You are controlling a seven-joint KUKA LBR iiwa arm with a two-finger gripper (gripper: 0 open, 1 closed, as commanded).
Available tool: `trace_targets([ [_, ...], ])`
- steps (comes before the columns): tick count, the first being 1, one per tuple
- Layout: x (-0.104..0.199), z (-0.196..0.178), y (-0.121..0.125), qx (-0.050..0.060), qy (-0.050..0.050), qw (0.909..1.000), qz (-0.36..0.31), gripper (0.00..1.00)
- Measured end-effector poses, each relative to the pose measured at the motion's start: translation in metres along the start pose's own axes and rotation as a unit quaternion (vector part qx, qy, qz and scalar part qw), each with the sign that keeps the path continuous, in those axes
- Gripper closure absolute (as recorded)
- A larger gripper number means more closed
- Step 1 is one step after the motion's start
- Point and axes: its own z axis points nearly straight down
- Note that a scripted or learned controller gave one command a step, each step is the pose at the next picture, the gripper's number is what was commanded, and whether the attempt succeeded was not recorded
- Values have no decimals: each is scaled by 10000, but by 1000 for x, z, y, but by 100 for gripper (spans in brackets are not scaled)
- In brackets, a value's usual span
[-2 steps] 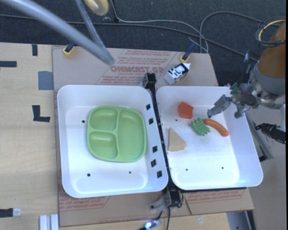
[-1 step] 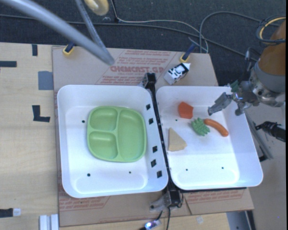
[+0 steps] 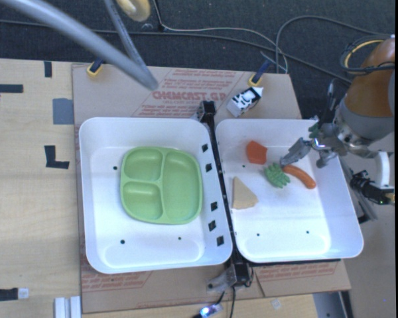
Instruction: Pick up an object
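Pincer (image 3: 310, 152) above orange sausage (image 3: 300, 175)

Two white bins (image 3: 93, 177) with small black dots on their floors; a light green divided plate (image 3: 162, 184) in the left one; in the right, an orange-red block (image 3: 256, 152), a green leafy piece (image 3: 276, 175), an orange carrot-like stick (image 3: 300, 176), a pale tan wedge (image 3: 243, 195); brown cardboard (image 3: 186, 88) with red print; grey arm (image 3: 368, 105), orange band.
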Motion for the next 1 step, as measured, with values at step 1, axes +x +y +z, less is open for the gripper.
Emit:
trace_targets([
  [1, -9, 54, -5, 6, 2, 10000, 3, 0],
])
